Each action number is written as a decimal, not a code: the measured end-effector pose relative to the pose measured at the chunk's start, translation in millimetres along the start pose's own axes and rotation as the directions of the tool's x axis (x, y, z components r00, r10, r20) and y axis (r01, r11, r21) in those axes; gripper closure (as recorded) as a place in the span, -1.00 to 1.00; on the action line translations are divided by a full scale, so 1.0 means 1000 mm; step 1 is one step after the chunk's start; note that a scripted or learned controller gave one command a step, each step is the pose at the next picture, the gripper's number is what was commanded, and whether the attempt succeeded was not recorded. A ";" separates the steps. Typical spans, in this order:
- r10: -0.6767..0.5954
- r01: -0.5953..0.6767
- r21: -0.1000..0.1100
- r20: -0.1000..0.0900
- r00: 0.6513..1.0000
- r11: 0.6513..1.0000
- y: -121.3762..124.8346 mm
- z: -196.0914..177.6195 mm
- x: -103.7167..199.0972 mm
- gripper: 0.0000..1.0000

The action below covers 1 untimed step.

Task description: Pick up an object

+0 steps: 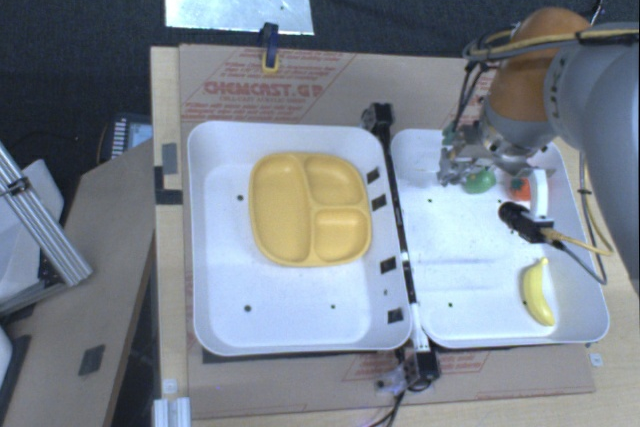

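Two white bins sit side by side on the bench. The left bin (215, 315) holds a yellow divided plate (310, 208), lying flat a little toward 12 o'clock from the bin's middle, with one large compartment on its 9 o'clock side and two smaller ones on its 3 o'clock side. The arm (590, 95) comes in from 3 o'clock, its orange band (525, 65) above the far rim of the right bin (470, 315). The gripper (462, 165) hangs low at about 11 o'clock in that bin, close to the far wall. A small green thing (481, 181) lies on the bin floor just beside it, at the gripper's 4 o'clock, so near that they may be touching; it does not sit clearly inside the gripper, and whether the gripper is wide or narrow cannot be told from this slant. A small red thing (518, 185) lies just beyond the green thing at its 3 o'clock. A banana (537, 293) lies at about 5 o'clock in the right bin, near the corner and well apart from the gripper.
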State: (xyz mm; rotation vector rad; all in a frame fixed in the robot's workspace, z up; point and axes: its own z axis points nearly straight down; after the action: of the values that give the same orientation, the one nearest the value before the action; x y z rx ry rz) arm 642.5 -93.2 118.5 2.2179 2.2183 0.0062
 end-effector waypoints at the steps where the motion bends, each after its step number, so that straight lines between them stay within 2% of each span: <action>1: -0.004 0.004 -0.002 0.001 1.000 1.000 0.007 -0.064 0.000 1.00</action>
State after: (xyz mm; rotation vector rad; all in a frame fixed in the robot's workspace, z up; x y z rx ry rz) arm 649.0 -93.1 182.9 2.2122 2.2211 0.0082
